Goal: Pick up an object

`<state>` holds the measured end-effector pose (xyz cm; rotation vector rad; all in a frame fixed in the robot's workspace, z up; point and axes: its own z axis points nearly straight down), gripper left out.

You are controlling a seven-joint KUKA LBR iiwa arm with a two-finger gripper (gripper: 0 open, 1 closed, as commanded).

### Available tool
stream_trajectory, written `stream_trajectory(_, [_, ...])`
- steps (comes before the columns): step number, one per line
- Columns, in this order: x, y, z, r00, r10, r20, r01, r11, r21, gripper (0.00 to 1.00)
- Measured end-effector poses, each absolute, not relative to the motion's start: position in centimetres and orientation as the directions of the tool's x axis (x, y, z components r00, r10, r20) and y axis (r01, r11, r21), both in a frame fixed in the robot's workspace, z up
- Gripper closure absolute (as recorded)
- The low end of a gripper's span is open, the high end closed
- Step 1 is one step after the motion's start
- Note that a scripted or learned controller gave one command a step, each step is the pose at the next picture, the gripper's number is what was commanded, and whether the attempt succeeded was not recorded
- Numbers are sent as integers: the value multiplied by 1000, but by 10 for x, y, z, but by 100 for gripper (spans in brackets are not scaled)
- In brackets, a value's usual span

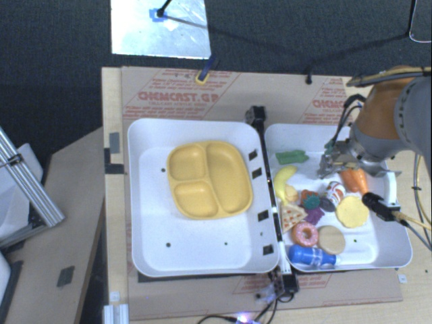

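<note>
The right bin [388,252] holds a heap of toy foods. Among them are a green piece [291,156], a yellow banana [284,178], an orange carrot [354,179], a small can [335,193], a purple piece [314,214], a yellow disc [352,212], a pink donut [305,234], a tan cookie [331,239], a pizza slice [291,216] and a blue bottle [310,256]. My gripper [330,165] hangs low over the back of this bin, just left of the carrot and right of the green piece. Nothing shows between its tips.
The left bin [145,248] carries a yellow divided plate [206,179]. A black-clipped divider [264,181] runs between the two bins. Behind the bench lies a shiny square sheet [160,19]. A metal frame [27,187] stands at the far left.
</note>
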<state>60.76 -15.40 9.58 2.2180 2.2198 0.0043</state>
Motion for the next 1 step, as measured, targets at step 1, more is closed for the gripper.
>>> stream_trajectory(1, [605,-161,141,0,1000,-1,1000,0,3,100])
